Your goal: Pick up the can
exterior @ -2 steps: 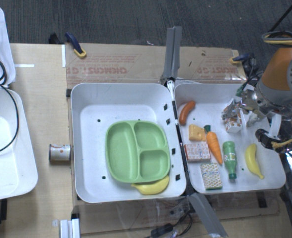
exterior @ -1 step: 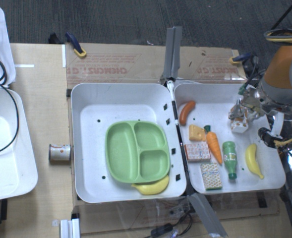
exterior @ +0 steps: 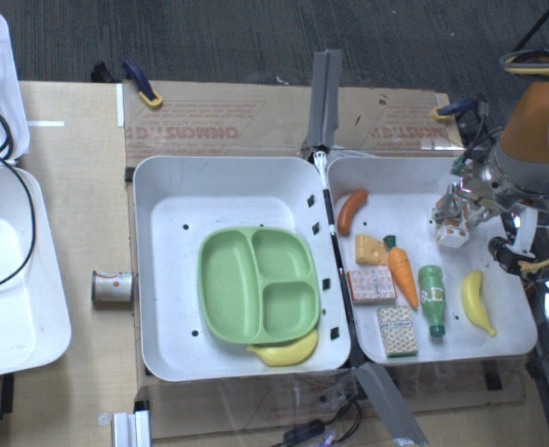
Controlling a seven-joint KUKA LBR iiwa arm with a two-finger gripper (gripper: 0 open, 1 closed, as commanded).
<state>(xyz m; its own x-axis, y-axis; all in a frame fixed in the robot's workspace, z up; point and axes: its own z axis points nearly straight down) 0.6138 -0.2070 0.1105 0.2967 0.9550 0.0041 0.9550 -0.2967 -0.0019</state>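
Observation:
The can (exterior: 113, 287) lies on its side on the wooden bench, just outside the left wall of the left bin (exterior: 162, 250). It is silver with a reddish label. My gripper (exterior: 455, 220) hangs over the upper right part of the right bin (exterior: 414, 177), far from the can. A small white object (exterior: 452, 236) sits right under the gripper; whether it is held cannot be made out.
The left bin holds a green divided plate (exterior: 258, 282) with a banana (exterior: 283, 351) under its front edge. In the right bin lie a sausage (exterior: 350, 210), cheese (exterior: 370, 250), carrot (exterior: 403, 277), green bottle (exterior: 432, 298), banana (exterior: 477, 303) and two boxes (exterior: 372, 285) (exterior: 398, 331).

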